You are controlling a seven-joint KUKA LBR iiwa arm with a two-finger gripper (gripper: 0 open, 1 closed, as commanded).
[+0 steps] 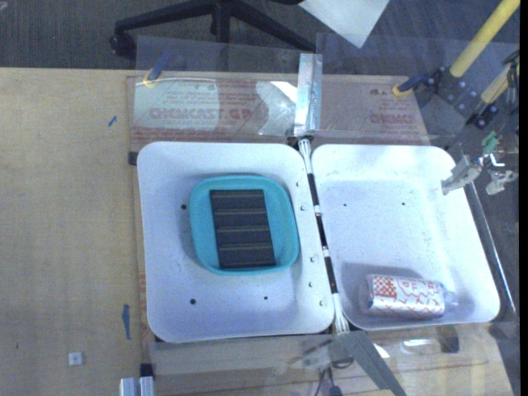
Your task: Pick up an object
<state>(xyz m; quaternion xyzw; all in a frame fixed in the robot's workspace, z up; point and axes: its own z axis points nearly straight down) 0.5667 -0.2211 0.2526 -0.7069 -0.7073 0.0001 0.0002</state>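
Low in the right bin (388, 196), near its front edge, a red-and-white patterned tube (407, 294) lies on its side with its cap end pointing right. In the middle of the left bin (165, 295) sits a teal, rounded square dish (286, 231), and a dark ridged rectangular block (242, 228) rests in it.
The bins stand on a wooden bench (58, 221). A clear plastic panel with a metal post (307, 97) stands behind them. A yellow pole (491, 27) and small metal clamps (477, 170) are at the right bin's far right side. A chair base (214, 15) is beyond the bench.
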